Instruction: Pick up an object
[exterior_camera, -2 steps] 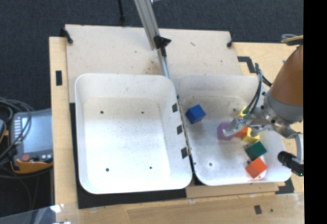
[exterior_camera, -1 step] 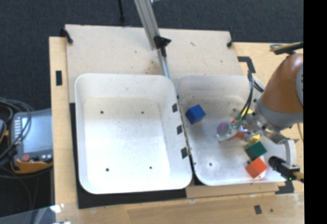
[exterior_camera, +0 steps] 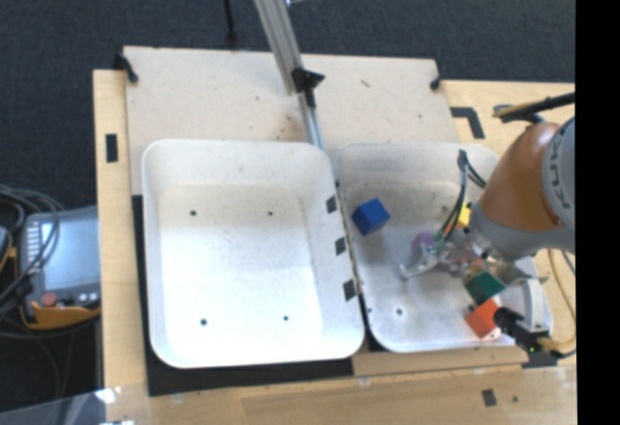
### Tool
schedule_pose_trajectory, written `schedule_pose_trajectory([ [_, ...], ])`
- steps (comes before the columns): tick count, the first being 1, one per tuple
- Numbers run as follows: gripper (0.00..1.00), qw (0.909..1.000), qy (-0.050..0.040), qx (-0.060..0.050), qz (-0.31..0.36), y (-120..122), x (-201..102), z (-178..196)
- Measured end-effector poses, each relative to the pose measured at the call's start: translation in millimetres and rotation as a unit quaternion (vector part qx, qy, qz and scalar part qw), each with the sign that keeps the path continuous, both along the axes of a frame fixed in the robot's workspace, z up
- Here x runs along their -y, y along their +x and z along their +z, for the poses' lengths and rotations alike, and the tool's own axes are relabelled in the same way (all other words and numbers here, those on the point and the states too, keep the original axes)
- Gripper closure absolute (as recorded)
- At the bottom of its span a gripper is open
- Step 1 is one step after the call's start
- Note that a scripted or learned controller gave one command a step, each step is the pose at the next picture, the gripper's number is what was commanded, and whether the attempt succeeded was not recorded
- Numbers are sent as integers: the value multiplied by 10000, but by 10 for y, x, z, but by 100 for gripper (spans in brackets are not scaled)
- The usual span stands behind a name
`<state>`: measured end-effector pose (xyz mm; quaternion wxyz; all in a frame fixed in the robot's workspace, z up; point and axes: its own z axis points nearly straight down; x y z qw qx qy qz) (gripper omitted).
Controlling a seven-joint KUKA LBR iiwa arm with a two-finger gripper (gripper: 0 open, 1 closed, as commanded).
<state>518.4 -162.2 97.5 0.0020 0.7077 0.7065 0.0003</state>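
Two shallow white plastic bins sit side by side on the wooden bench (exterior_camera: pixel 111 220): the left bin (exterior_camera: pixel 155 249) and the right bin (exterior_camera: pixel 387 326), where all the loose objects lie. A small blue cube (exterior_camera: pixel 370 216) rests on the right bin's floor near the divider between the bins, well apart from the arm. Near the bin's right corner lie a dark green block (exterior_camera: pixel 483 286) and, just beside it toward the front, an orange-red block (exterior_camera: pixel 481 319); a small purple object (exterior_camera: pixel 424 243) lies close to the tool. The grey arm with its orange band (exterior_camera: pixel 518 183) reaches down into the right bin, and its metal jaws (exterior_camera: pixel 426 264) are low over the bin floor, between the purple object and the green block. Whether the jaws are released or clenched I cannot tell, as the wrist and cables crowd that spot, and nothing can be made out between them. As a judgement, the pick is under way but not done: the tool is down among the objects, yet each visible object appears to lie on the bin floor, so a secure grasp and a lift clear of the bin are both left to do
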Motion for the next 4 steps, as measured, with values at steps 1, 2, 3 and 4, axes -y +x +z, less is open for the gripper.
schedule_pose_trajectory([
  [1, 100, 10000, 5, 22, -38, 12, 10, 121],
  [2, 100, 10000, 3, 16, 24, 54, -23, 566],
  [3, 100, 10000, -2, 27, 26, 125, 43, 1185],
  [4, 100, 10000, 2, 15, 33, 141, 55, 1527],
])
